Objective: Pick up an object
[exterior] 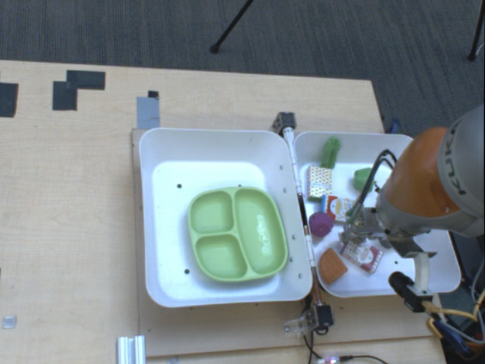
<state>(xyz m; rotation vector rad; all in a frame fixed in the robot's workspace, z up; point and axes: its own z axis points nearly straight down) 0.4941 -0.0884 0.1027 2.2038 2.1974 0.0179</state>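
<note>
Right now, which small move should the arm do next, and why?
Probably a short, straight descent. The end effector hangs over the right bin, directly above a clear packet with red print, with an orange block and purple ball close beside.

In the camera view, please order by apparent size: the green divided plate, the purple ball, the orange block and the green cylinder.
1. green divided plate
2. orange block
3. green cylinder and purple ball look alike in size.

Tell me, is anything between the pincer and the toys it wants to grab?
Nothing visible. The pincer is down in the right bin, right over a clear packet, with the purple ball and orange block beside it.
</note>
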